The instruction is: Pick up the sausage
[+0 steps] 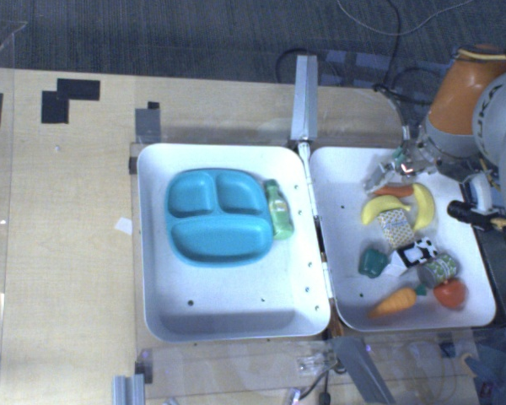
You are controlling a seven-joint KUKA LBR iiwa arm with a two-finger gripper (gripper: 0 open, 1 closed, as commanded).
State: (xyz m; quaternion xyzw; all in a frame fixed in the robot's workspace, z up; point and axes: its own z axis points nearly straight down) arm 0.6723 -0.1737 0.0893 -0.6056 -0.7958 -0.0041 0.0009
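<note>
Camera view shows the gripper [402,164] low over the right bin's [346,226] far edge, just beside the small, stiff-looking orange sausage [394,191], best pinched across its middle.

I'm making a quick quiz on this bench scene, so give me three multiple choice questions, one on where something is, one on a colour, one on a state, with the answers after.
1. Where does the divided tray lie?
A. in the left bin
B. in the right bin
C. on the bench outside both bins

2. What colour is the divided tray?
A. red
B. blue
C. black

3. How does the carrot rest?
A. standing upright on its tip
B. lying on its side on the bin floor
C. hanging in the air under the arm

Answers:
1 A: the divided tray sits inside the left bin.
2 B: its whole surface is bright blue against the white bin.
3 B: the carrot lies flat near the front wall of the right bin, far from the end effector.
</note>
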